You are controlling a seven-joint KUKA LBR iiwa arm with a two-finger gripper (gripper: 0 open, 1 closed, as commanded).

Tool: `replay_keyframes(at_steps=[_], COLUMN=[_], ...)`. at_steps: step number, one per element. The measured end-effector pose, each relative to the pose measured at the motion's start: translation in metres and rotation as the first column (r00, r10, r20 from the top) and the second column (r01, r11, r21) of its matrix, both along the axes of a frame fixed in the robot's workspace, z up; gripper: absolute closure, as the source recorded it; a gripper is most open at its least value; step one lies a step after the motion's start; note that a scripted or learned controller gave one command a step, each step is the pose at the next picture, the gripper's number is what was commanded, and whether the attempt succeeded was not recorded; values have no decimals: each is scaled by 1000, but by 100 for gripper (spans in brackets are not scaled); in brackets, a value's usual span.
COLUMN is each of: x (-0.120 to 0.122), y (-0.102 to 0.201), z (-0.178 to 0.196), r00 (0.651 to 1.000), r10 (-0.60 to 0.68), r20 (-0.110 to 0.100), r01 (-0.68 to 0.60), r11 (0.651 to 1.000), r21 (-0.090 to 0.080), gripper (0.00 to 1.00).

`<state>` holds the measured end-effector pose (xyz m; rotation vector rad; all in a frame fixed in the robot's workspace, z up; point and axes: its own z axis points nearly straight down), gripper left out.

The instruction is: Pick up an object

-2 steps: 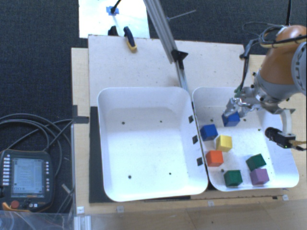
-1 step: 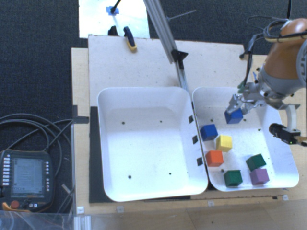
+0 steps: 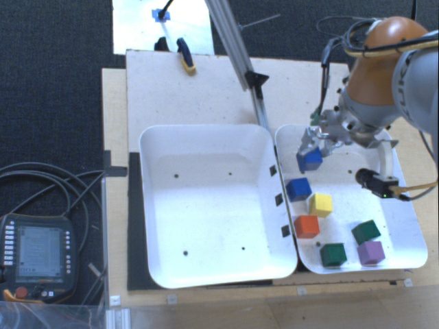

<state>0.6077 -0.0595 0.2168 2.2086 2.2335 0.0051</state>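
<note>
A blue cube (image 3: pixel 310 160) is gripped between the fingers of the gripper (image 3: pixel 312 148) above the right bin (image 3: pixel 405 249), at 12 o'clock of the other blocks; a clean lift seems needed next.

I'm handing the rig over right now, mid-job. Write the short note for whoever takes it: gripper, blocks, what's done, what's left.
Gripper: over the upper part of the right bin, with a blue cube between its fingers; the cube looks lifted, though height is hard to judge from above.
Right bin also holds: second blue cube, yellow cube, orange cube, two green cubes and, purple cube.
Left bin: no blocks.
Done: grasp appears made.
Left: confirm the hold is secure and the cube is clear of the bin floor.
</note>
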Motion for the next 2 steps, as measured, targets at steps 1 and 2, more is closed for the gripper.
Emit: replay_keyframes(at_steps=[1, 2], x=[-3, -3], y=[56, 103], z=[1, 9], r00=[1000, 1000], r10=[0, 0], r20=[-3, -1], r01=[0, 0], r11=[1000, 1000], r21=[0, 0], gripper=[100, 100])
